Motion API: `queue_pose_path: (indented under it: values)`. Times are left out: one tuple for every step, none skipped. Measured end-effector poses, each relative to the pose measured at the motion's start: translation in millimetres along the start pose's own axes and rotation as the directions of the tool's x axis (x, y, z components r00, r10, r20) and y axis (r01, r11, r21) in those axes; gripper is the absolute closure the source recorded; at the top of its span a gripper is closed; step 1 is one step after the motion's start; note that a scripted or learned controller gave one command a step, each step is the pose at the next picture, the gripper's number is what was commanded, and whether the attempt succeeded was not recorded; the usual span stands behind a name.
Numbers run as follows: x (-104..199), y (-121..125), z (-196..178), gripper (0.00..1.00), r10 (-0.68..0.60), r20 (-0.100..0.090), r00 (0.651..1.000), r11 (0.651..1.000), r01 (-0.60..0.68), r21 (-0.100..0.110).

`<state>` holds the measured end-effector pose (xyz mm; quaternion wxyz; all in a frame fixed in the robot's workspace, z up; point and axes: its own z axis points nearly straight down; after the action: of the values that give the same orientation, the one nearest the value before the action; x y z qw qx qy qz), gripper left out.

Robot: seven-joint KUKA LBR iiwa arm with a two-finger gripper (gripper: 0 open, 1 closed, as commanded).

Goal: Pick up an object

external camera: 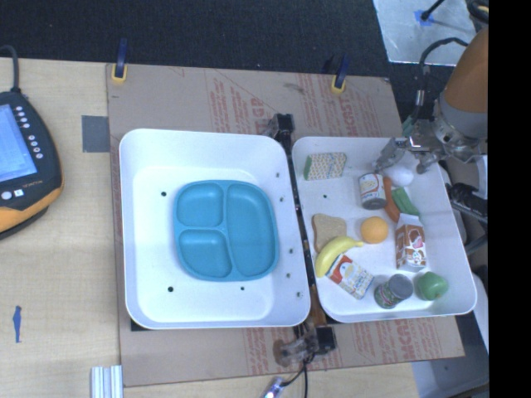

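In the left bin (133,222) lies a blue plate (226,229), flat and hard to grip. The right bin (465,293) holds the small things: a banana (333,252), an orange (374,230), a can (371,191), a carton (410,246). The orange looks light and firm but may roll; I would take it across the middle, since it has free room around it. The pincer (401,157) hangs at the upper right, above the bin's far corner; whether it is open or closed I cannot tell. The bin walls there leave little room.
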<state>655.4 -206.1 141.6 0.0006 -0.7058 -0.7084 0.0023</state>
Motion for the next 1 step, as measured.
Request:
queue_pose_path:
  values:
    - [31.8, -85.7, 33.8, 0.00, 0.000, -0.002, 1.000, 1.000, 0.000, 0.002]
